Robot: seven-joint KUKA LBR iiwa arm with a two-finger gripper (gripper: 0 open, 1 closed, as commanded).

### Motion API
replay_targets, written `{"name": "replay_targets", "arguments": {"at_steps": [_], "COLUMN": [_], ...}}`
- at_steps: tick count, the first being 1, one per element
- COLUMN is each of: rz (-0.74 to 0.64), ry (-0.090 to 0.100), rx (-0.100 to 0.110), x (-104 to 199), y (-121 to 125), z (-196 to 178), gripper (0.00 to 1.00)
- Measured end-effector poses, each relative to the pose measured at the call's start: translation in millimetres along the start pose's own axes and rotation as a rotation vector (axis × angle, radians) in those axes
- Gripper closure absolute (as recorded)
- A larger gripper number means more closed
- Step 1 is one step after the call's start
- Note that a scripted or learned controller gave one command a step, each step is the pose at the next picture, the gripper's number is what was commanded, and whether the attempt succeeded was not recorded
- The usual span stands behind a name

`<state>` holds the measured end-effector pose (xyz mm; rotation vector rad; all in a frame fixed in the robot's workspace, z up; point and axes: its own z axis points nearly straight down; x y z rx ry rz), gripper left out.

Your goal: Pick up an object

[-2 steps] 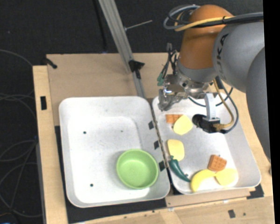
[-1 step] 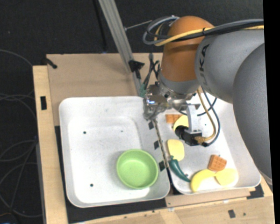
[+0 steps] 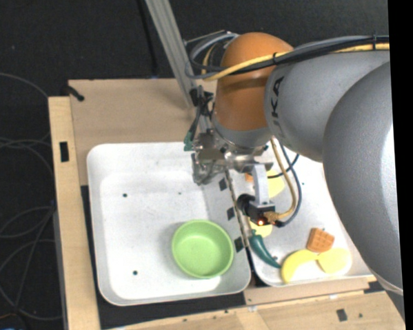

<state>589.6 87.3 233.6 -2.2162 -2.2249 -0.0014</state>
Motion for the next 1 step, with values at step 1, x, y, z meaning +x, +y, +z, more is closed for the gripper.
{"name": "replay_targets", "arguments": {"at_steps": [1], "rz": [0.002], "ry": [0.000], "rx": [-0.001], "x": [-0.2], "y": [0.1], "z": [0.1], "gripper": [0.00]}}
